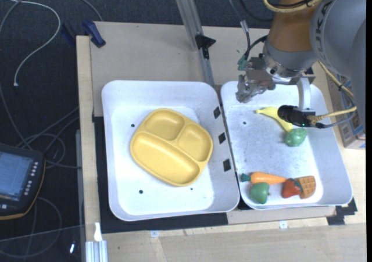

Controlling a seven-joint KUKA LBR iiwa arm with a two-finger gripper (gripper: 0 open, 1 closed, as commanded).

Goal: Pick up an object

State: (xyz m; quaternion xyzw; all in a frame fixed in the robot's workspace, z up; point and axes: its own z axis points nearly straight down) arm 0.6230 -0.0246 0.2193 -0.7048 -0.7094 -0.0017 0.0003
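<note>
My gripper (250, 88) hangs over the far left corner of the right bin (256, 139), with nothing visibly held. A yellow banana (271, 114) lies just to its right and a little nearer. Beside the banana's near end sits a green round fruit (295, 137). Along the bin's front edge lie an orange carrot (268, 178), a green pepper (259, 193) and a red-and-orange toy piece (300, 186).
The left bin (116, 139) holds a yellow divided plate (171, 146). A metal pole (189, 11) rises behind the bins. The arm's orange band (296, 17) and a black part with a yellow cable (296, 115) overhang the right bin's far side.
</note>
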